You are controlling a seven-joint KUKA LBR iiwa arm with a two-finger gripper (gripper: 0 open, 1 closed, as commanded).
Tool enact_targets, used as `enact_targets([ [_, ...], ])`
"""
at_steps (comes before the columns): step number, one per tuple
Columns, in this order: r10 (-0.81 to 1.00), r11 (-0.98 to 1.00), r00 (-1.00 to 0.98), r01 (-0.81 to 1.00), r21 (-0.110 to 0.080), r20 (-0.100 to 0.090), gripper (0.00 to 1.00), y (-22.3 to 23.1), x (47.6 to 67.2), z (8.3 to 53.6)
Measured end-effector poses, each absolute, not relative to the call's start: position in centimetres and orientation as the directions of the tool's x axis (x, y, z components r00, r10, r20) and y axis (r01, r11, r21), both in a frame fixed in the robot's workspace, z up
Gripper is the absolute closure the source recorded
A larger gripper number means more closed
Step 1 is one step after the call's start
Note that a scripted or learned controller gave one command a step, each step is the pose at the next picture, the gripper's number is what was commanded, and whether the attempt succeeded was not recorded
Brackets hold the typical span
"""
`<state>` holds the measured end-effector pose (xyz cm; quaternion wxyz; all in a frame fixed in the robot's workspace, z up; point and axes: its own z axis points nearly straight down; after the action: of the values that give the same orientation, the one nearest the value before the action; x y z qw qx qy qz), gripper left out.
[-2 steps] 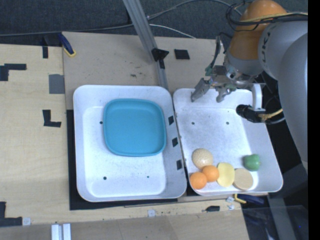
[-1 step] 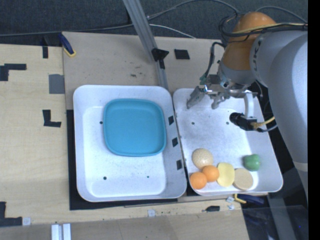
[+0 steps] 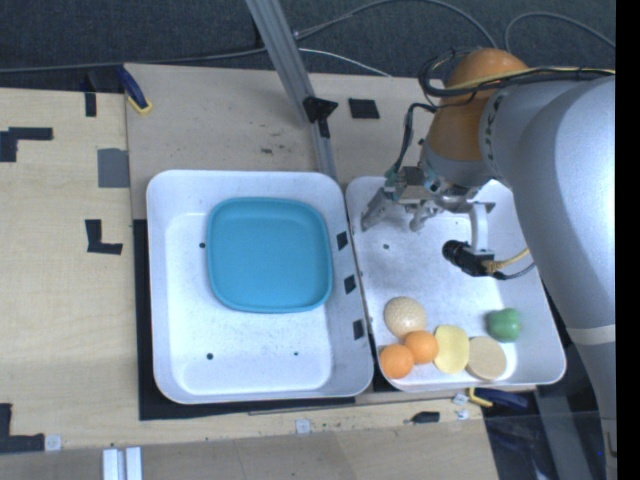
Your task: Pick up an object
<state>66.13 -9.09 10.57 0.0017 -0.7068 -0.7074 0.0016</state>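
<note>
Your gripper (image 3: 396, 211) hangs spread wide and empty, well apart from the balls (image 3: 420, 346) clustered tightly together; expect a fumbled grab.

Smooth matt-blue plastic plate (image 3: 269, 254) in glossy white plastic bin (image 3: 180, 368); pale bare-wood counter (image 3: 60, 318); brushed grey metal arm (image 3: 570, 168).

The grey arm (image 3: 560, 158) reaches in from the right, its orange band (image 3: 470, 103) above the wrist. The gripper (image 3: 395, 213) points down and left, fingers spread apart, holding nothing.
</note>
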Motion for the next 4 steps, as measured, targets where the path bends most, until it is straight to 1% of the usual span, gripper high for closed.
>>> enact_targets([
  [1, 1.000, 0.001, -0.001, 1.000, 0.000, 0.000, 1.00, -9.1, 66.2, 11.8],
  [2, 1.000, 0.000, 0.000, 1.000, 0.005, -0.001, 1.00, -9.8, 66.4, 17.9],
  [3, 1.000, 0.000, 0.000, 1.000, 0.004, 0.000, 1.00, -9.8, 66.4, 22.5],
  [4, 1.000, 0.004, -0.004, 1.000, 0.001, 0.001, 1.00, -4.5, 64.9, 23.5],
])
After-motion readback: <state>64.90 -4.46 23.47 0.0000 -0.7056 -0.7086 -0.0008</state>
